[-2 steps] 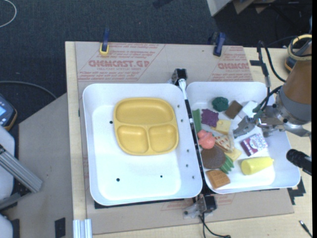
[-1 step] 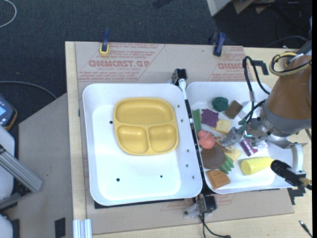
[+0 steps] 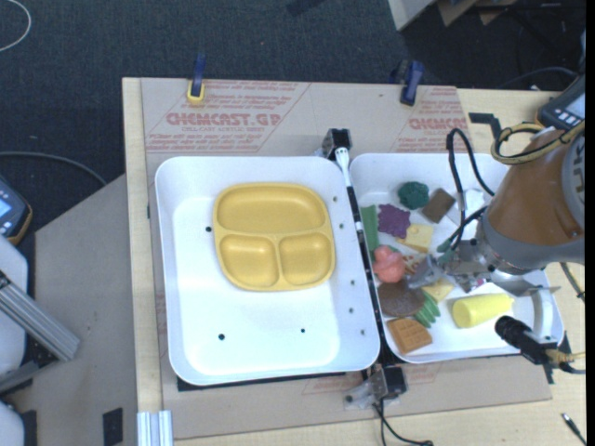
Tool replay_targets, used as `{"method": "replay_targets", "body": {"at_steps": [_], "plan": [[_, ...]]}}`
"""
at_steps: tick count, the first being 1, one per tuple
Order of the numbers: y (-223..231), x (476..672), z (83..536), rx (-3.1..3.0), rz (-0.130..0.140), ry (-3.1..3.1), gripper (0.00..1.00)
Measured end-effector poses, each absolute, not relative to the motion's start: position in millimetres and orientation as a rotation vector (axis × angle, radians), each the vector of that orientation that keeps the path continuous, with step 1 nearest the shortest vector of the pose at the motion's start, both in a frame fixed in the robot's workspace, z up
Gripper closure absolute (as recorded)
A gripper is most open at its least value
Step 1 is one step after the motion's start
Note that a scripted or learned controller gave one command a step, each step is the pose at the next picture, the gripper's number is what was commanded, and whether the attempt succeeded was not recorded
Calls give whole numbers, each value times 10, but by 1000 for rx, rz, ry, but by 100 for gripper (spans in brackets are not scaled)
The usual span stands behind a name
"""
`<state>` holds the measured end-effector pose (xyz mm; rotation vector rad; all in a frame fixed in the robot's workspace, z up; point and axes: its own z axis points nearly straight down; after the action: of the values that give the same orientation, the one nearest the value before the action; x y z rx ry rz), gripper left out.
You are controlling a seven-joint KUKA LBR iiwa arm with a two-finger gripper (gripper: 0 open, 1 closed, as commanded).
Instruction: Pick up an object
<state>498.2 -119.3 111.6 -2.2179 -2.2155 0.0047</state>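
**Claw down in the right bin's toy pile**

So the arm (image 3: 535, 207) reaches in from the right, and the claw (image 3: 429, 272) is low among the play food in the right bin (image 3: 372, 170), by the pink piece (image 3: 389, 264) and yellow block (image 3: 480, 309). Can't tell if it's open or closed. The left bin (image 3: 181, 249) holds a yellow divided tray (image 3: 273, 235).

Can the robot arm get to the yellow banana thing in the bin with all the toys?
Probably yes. The yellow banana-like toy lies near the front of the right bin, beside the gripper, with nothing on top of it. The arm's own wrist crowds it from above.
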Motion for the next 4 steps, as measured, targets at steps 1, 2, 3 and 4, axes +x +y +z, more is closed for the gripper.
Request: {"method": "replay_targets", "body": {"at_steps": [1,2,3,4], "plan": [[-1185,4977,829,-2219,2,-2217,0],[-1192,4983,947,-2224,0,-2219,100],[-1279,5046,1515,-2227,-4,-2226,100],[-1294,5071,1945,-2225,-5,-2227,100]]}}
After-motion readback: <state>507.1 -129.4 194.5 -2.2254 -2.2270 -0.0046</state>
